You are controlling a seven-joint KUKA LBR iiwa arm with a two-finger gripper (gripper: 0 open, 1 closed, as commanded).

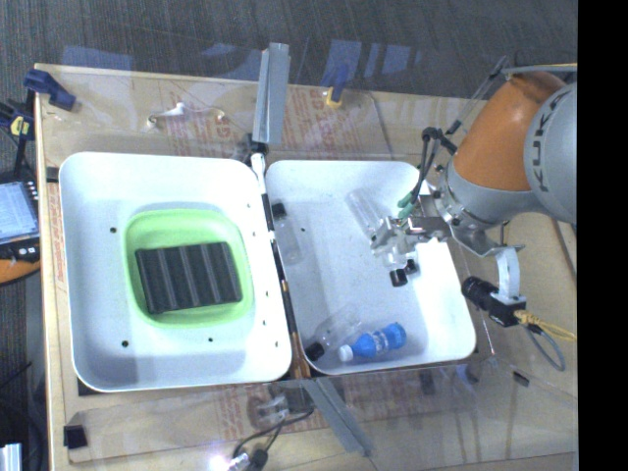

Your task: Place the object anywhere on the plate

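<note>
Bottle [374,342] with blue label lies on its side in your right bin [334,214], near the front wall. Green plate [186,226] sits in the left bin [88,194], carrying a dark ribbed insert [186,274]. End effector [398,258] hangs over the right bin's middle-right area, apart from the bottle. You cannot tell its finger state from this angle. Both bins rest on the tabletop [147,96].
</note>
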